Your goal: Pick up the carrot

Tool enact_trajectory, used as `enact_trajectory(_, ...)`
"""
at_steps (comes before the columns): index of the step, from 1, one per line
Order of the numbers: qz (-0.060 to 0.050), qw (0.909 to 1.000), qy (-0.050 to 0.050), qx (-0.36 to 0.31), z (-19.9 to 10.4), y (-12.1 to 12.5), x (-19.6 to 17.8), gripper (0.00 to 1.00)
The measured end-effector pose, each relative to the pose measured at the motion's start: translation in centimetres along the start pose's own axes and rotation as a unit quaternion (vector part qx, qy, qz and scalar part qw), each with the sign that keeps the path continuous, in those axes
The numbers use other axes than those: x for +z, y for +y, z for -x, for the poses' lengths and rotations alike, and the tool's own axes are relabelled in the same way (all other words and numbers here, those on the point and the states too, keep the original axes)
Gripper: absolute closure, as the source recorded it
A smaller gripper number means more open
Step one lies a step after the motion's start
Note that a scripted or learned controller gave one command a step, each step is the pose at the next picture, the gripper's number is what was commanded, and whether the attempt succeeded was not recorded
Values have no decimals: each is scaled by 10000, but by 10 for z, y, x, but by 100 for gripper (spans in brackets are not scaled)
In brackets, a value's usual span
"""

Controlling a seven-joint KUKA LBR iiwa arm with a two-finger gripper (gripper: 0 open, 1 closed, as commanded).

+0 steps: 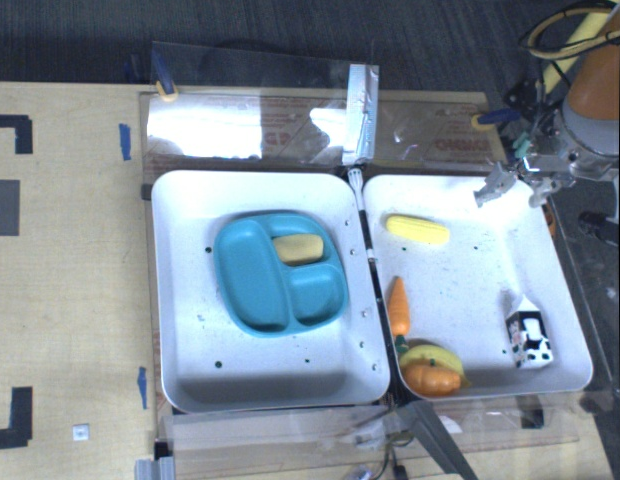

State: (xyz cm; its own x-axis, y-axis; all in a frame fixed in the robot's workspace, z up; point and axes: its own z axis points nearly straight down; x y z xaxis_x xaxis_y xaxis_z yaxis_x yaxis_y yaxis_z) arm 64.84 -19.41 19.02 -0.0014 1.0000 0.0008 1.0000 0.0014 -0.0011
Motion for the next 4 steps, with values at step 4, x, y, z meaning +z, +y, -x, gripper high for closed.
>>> enact_trajectory(4,34,9991,-3,411,-119,-127,4,0)
